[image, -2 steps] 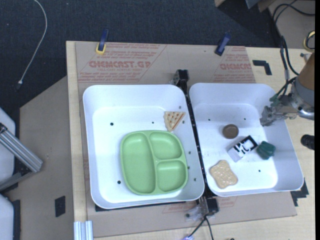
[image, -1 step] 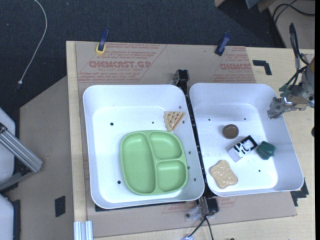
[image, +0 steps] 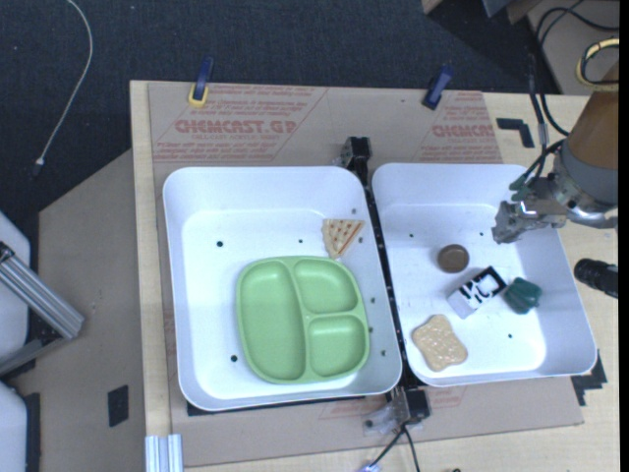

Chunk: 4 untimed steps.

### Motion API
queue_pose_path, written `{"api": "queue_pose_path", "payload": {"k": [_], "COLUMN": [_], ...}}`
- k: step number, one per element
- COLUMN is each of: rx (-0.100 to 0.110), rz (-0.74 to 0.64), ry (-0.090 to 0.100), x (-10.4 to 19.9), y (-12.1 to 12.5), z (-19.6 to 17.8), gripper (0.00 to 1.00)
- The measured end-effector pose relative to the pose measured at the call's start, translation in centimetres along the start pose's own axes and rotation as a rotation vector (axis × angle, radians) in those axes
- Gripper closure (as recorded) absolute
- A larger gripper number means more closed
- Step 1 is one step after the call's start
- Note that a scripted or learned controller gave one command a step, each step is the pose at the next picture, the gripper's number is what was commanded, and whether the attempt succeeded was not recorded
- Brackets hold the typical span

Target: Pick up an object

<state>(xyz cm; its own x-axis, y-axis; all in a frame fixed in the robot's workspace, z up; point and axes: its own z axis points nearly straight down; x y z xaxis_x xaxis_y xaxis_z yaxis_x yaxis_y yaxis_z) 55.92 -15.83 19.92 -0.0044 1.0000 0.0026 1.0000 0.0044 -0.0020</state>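
- In the right bin (image: 550, 357), lower centre-right of frame: four loose items, none between the fingers.
- Block (image: 479, 291), black and white: long axis runs lower left to upper right, upper end pointing at the frame's upper right; lies mid-bin.
- Green piece (image: 523, 294): just right of the block, very near it; contact cannot be told.
- Brown disc (image: 452, 258): round, no long axis, up and left of the block, apart from it.
- Toast (image: 438, 343): tan, flat, near the bin's lower edge, long axis roughly upper left to lower right.
- Left bin (image: 197, 264): green tray (image: 300, 320) with three compartments, lying flat; waffle wedge (image: 341, 235) above its upper right corner, tip pointing down.
- Arm (image: 597, 155): enters at right edge, upper half of frame, wrist angled down and left.
- Gripper (image: 511, 221): over the right bin's upper right part, well apart from the block; finger spacing cannot be told.
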Motion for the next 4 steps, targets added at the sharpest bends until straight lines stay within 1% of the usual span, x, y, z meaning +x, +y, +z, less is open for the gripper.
{"api": "queue_pose_path", "payload": {"k": [1, 2, 3, 4], "rx": [0.0, -0.002, -0.001, -0.002], "rz": [-0.002, -0.002, 0.003, -0.002], "ry": [0.001, 0.001, -0.002, 0.0], "x": [5.7, 10.9, 16.1, 20.9], "y": [0.0, -0.4, -1.4, -1.9], "z": [0.2, -1.1, -2.3, -2.6], "gripper": [1.0, 1.0, 1.0, 1.0]}}
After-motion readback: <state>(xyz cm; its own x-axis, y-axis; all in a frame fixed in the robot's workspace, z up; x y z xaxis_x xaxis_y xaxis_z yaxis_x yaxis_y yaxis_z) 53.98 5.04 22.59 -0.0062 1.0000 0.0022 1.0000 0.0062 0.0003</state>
